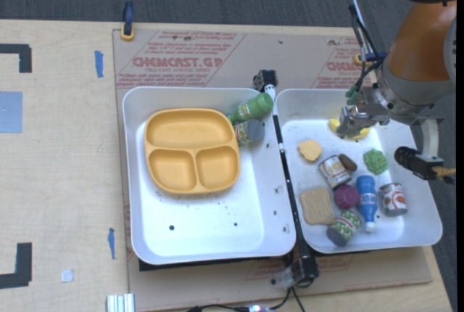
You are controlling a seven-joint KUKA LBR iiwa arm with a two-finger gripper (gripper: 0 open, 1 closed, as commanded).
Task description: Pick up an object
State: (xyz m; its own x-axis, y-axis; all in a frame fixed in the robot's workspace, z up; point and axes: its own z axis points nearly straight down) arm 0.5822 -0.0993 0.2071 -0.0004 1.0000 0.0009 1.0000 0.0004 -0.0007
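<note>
Bench [58,158]: pale wood, with a printed board under two white bins set side by side.

Left bin [210,234]: holds a yellow tray [192,151] with three compartments, lying flat toward the bin's far left. Just beside the tray's far right corner lies a green bottle [251,108], tilted, its white cap pointing to the divider. A grey cup [250,131] sits touching the tray's right edge, just under the bottle.

Right bin [417,227]: holds the loose objects. A yellow toy [353,130] lies at the far side. Near the middle are a yellow chip [310,151], a can [334,170] and a small brown piece [349,162]. A green leafy lump [375,160] lies to their right. Nearer the front: a toast slice [315,204], a purple ball [346,196], a blue bottle [367,200], a red-and-white can [393,199], and a grey-green item [344,226] at the front edge.

Arm [424,35]: grey with orange band, reaching in from the right over the right bin's far side.

Gripper [357,122]: low over the yellow toy, seemingly touching it. Whether it is clenched or released I cannot tell; the wrist hides it.
</note>
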